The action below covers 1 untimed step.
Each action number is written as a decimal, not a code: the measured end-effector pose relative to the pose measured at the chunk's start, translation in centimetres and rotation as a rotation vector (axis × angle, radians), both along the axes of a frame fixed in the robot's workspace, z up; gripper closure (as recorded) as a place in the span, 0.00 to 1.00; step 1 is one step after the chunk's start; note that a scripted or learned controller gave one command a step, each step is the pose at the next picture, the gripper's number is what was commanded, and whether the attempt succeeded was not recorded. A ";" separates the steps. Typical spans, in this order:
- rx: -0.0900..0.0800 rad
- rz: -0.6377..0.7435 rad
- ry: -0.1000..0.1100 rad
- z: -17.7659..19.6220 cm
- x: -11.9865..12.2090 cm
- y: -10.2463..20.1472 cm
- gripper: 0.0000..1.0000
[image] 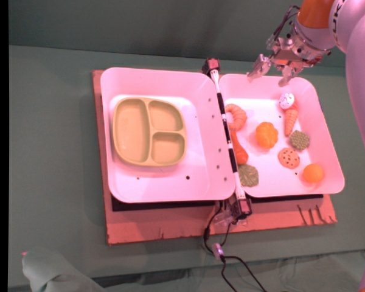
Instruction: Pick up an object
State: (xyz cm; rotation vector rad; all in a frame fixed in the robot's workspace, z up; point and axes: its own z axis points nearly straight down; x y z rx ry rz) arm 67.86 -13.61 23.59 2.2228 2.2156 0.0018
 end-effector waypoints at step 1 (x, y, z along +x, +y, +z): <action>0.000 0.000 0.000 0.0 0.0 0.0 0.00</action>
